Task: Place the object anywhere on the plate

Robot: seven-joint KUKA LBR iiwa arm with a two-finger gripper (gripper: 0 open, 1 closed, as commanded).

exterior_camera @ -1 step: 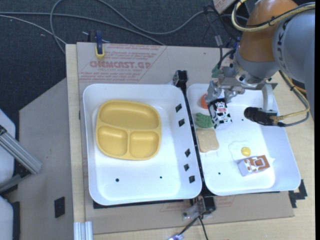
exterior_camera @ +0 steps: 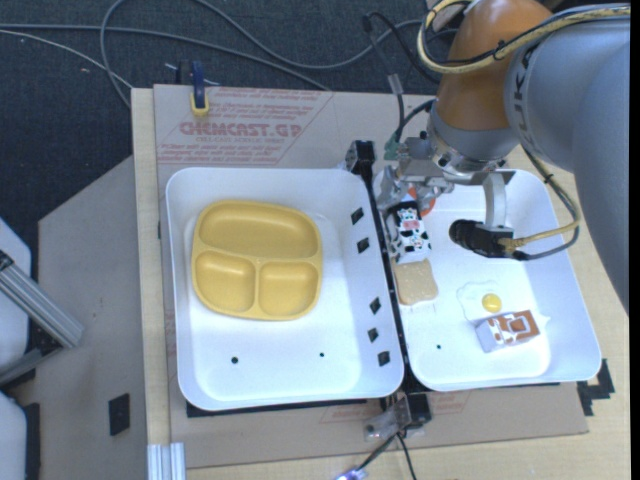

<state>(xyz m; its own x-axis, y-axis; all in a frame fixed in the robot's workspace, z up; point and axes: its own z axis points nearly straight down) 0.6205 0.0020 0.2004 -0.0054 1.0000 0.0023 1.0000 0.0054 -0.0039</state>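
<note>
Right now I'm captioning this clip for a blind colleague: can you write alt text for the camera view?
A grey and orange robot arm's tool hangs over the left edge of the right bin, just above a black-and-white toy. A toast slice, fried egg and small carton lie nearby; the left bin holds a yellow divided plate.

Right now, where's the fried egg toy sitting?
The fried egg lies in the right bin, toward its near edge, just right of the toast slice and right above the small orange-and-white box.
</note>
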